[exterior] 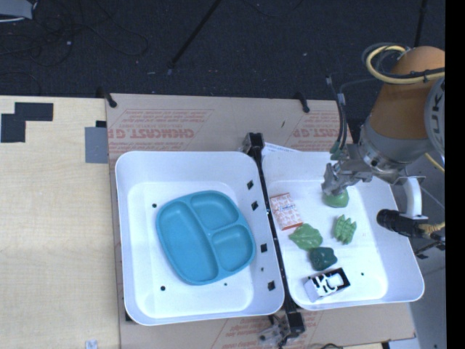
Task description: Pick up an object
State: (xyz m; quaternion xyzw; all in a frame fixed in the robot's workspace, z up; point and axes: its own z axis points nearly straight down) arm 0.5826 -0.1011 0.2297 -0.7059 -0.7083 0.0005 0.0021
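Two white bins sit side by side on the desk point(51, 217), on a cardboard sheet point(182, 126) whose red print reads mirrored, something like "CHEMCRAFT"; I can't make it out for sure. The left bin point(134, 173) carries a blue divided plate point(205, 235) with three compartments. The right bin point(396, 282) holds the small stuff: a white card with red print point(285, 211), too small to read, a light green crumpled piece point(306, 235), a dark green lump point(322, 257), a spiky green toy point(344, 229), and a black-and-white item point(327, 282) near the front rim, its markings unreadable.

The arm comes in from the right, orange band up top, wrist pointing down into the right bin. The claw point(336, 187) sits right on a round pale green object point(336, 198) near the bin's back right, fingers closed in around its top, though a firm grip can't be confirmed from here.
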